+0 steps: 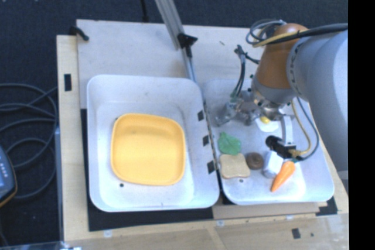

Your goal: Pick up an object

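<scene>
Several small objects lie in the right bin (316, 181): a green leaf-shaped piece (229, 143), a tan sponge-like block (234, 166), a brown round piece (254, 160), an orange carrot (283, 175) and a small white-grey item (270, 164). My gripper (227, 113) hangs low over the bin's upper left part, just above the green piece and apart from it. A bit of yellow (265, 121) peeks out under the wrist. Nothing can be seen held in the gripper.
The left bin (99, 96) holds a square yellow plate (148, 148). A slanted metal pole (167, 6) runs down to the gap between the bins. Cables (296, 126) loop from the wrist over the right bin.
</scene>
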Robot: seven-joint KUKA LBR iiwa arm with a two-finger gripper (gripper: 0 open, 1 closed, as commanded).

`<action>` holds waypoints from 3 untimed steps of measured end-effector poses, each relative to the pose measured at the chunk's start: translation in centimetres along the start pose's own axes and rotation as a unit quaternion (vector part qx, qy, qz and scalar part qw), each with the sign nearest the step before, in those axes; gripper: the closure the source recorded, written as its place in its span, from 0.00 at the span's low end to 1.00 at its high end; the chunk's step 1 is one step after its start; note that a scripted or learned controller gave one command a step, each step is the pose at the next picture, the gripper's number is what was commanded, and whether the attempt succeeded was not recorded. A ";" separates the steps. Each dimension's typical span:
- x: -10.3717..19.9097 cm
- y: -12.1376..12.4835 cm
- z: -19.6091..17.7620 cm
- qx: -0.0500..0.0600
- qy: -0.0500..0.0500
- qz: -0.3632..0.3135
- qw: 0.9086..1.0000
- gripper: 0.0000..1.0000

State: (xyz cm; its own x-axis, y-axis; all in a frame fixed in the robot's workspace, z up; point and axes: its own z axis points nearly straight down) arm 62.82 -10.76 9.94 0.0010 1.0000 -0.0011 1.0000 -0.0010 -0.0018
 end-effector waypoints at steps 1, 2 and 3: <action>0.0 0.1 -1.2 -0.002 0.001 0.001 1.000 1.00; -0.7 0.1 -6.2 -0.003 0.000 0.000 1.000 1.00; -1.0 0.2 -10.5 -0.003 0.000 0.000 1.000 1.00</action>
State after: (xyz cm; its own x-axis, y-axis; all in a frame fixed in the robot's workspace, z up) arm 63.08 -11.74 20.40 0.0005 1.0000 -0.0002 1.0000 -0.0005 0.0045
